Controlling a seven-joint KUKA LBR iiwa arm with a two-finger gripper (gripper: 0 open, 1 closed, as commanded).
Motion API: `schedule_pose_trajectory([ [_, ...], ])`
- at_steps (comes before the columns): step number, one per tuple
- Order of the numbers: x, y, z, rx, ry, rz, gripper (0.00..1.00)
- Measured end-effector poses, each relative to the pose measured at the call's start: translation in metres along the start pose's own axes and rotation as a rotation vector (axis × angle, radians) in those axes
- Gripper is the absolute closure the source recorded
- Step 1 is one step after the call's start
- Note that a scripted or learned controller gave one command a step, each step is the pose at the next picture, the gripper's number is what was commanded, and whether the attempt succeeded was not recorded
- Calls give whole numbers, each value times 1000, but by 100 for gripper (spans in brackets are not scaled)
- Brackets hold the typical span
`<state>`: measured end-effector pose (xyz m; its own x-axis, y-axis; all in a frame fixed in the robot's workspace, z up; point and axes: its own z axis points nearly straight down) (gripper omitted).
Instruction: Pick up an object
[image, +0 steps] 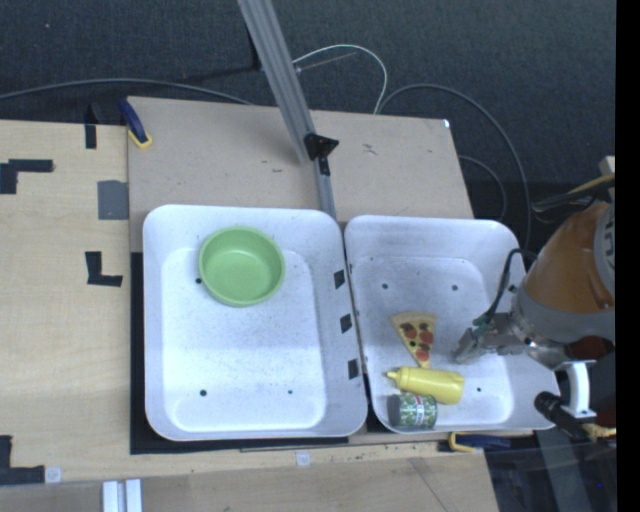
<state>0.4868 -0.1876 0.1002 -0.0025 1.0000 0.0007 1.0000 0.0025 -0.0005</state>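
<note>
Looking down on 2 white bins side by side on the surface (230, 160): left bin (170, 400) has 1 green bowl (241, 266) sitting upright in its upper-left part, well apart from everything else. Right bin (480, 240) holds 3 things clustered low and centre: a pizza slice toy (416, 338) lying flat, a yellow mustard bottle (428, 381) on its side just below it with the nozzle pointing toward the left bin, and a green can (412, 411) touching the bottle's underside against the bin's lower wall. Arm (570, 275) comes in from the right edge, orange band over the right bin's right rim. Pincer (472, 343) sits low inside the right bin, just beside the pizza slice on its right and above the bottle's far end, nothing visibly between the fingers. Cannot tell if the pincer is spread or pressed together, too dark and small at this angle. A grey pole (285, 85) slants across the surface above the bins
</note>
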Motion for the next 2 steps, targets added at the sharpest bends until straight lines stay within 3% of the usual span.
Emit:
schedule_pose_trajectory([
  [2, 1, 7, -116, -5, -3, 1, 100],
])
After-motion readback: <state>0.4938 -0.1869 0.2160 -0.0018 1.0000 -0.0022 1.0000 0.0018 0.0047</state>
